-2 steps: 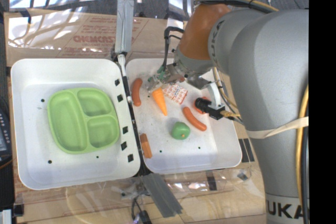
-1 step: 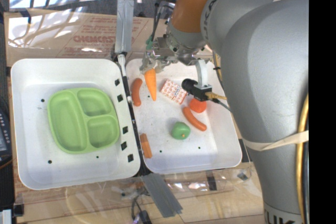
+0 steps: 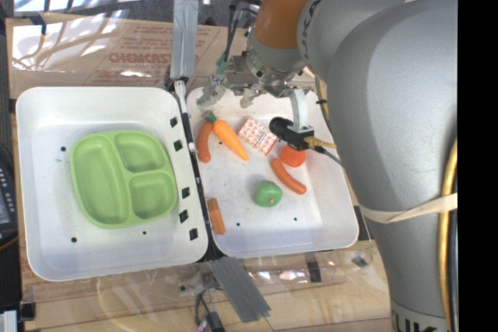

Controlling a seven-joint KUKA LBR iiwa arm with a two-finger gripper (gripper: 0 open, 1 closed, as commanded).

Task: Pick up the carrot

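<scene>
The carrot (image 3: 229, 138) is orange with a small green top and lies at a slant in the upper left of the right bin (image 3: 327, 225). My gripper (image 3: 229, 95) hangs over the bin's far edge, just beyond the carrot's green end. Its two fingers are spread apart, open, with nothing between them. The grey arm with its orange band comes in from the upper right and covers the bin's right side.
Left of the carrot lies an orange-red sausage (image 3: 205, 142), to its right a pink-and-white wafer (image 3: 257, 134). Further right are a red tomato (image 3: 293, 156), another sausage (image 3: 288, 176) and a green fruit (image 3: 268, 193). The left bin (image 3: 39, 190) holds a green divided plate (image 3: 124, 177).
</scene>
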